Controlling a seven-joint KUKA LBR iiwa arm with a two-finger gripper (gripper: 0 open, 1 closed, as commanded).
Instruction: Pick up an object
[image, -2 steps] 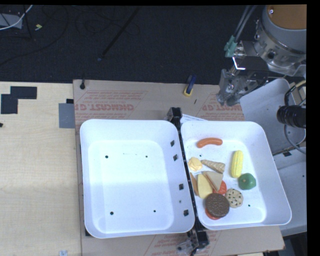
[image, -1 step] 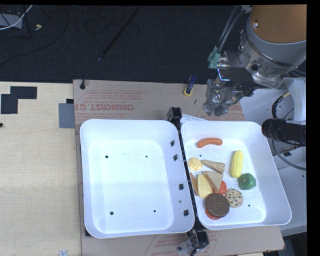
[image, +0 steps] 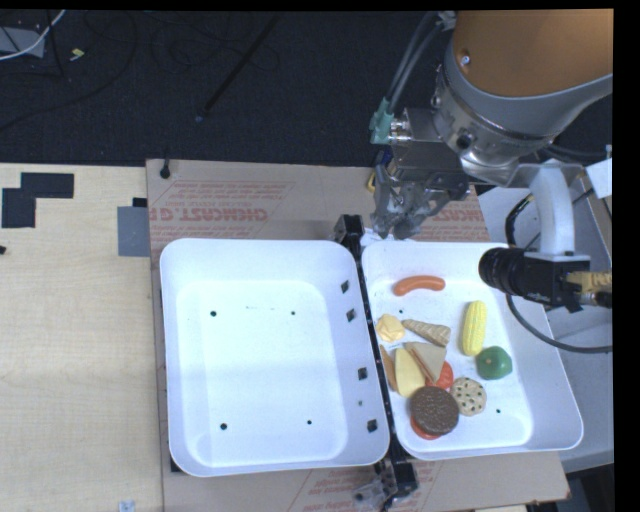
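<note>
The gripper (image: 400, 225) hung over the far edge of the right bin (image: 545, 395), close to that bin's far left corner and just beside the divider where the two bins met. Whether it was apart or together could not be told from this slant, and nothing showed between its tips.

All the toy food lay in the right bin. A sausage (image: 418, 285) sat nearest the far edge, closest to the gripper yet apart from it. An ear of corn (image: 473, 327) lay toward the bin's middle, with a green pepper (image: 493, 363) just nearer the front beside it. Along the left side sat a small yellow piece (image: 390, 327) touching an ice-cream cone (image: 428, 331), and in front of them cheese wedges (image: 412, 367) bunched together. At the near end a dark brown cookie (image: 434, 409) rested partly over a red piece, with a pale chip cookie (image: 468, 397) touching it on the right.

The left bin (image: 180, 340) sat alongside, sharing the central edge
</note>
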